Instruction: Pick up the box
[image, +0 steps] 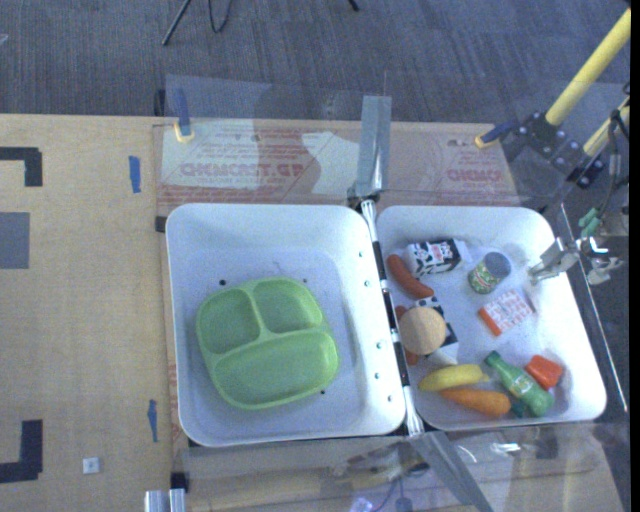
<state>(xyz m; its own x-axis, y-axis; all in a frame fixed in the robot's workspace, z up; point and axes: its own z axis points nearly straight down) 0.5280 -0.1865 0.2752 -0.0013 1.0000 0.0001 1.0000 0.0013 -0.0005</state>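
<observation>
A small orange-and-white box (506, 312) lies flat in the right bin (580, 330), right of centre. A black-and-white cow-patterned carton (436, 257) lies near that bin's far wall. My gripper (552, 264) reaches in over the bin's right rim as a small grey metal tip. It is up and to the right of the orange-and-white box, apart from it, and just right of a green can (489, 272). Nothing shows held in it.
The right bin also holds a sausage (410, 277), a round bun (423, 328), a banana (452, 377), a carrot (476, 401), a green bottle (520, 383) and an orange block (545, 371). A green divided plate (265, 342) lies in the left bin (200, 240).
</observation>
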